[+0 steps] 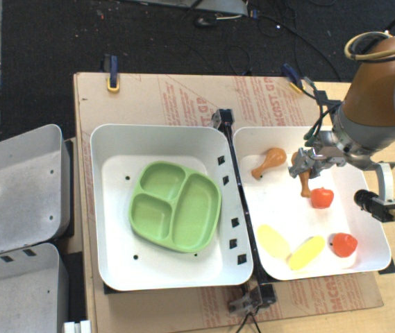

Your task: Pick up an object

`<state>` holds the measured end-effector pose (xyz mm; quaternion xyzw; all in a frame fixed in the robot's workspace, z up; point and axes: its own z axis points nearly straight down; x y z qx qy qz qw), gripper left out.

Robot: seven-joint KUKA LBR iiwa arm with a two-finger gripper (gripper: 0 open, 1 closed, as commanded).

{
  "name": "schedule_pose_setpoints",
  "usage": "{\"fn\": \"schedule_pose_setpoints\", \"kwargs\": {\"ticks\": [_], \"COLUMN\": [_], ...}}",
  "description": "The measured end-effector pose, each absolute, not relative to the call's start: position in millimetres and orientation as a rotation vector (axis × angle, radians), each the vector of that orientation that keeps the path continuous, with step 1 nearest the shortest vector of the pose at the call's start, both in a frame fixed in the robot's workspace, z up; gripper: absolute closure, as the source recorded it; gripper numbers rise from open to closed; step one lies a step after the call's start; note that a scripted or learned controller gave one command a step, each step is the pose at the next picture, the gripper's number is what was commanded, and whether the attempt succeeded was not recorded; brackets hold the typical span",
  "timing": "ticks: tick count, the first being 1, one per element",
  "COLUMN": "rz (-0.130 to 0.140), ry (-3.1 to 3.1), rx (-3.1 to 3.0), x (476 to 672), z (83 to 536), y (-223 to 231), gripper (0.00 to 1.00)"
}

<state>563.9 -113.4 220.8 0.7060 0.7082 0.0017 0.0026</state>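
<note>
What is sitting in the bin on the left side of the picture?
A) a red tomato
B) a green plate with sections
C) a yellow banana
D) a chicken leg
B: the green divided plate lies alone in the left bin, while the yellow, red and brown toy foods are in the right bin.

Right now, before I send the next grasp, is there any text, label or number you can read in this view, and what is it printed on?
Red print on the cardboard sheet behind the bins: repeated stamps, upside down and partly covered, too blurred to read with certainty.
Red print on the cardboard's front edge below the right bin: also too blurred to read.
No lettering is legible on the green tray, toy foods or arm.
</note>
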Motion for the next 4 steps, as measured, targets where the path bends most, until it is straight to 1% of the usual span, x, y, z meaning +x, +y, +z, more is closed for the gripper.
{"fn": "schedule_pose_setpoints", "kwargs": {"ticks": [1,2,3,4], "rz": [0.002,0.003,0.0,0.0], "ry": [2.223,2.232,2.231,2.232], "rx": [2.217,2.212,2.214,2.213], "x": [564.6,569.6,560.9,557.0], "z": [231.4,234.3,240.4,233.9], "y": [-113.4,-52.2,-4.8,58.6], "gripper": [1.0,1.0,1.0,1.0]}}
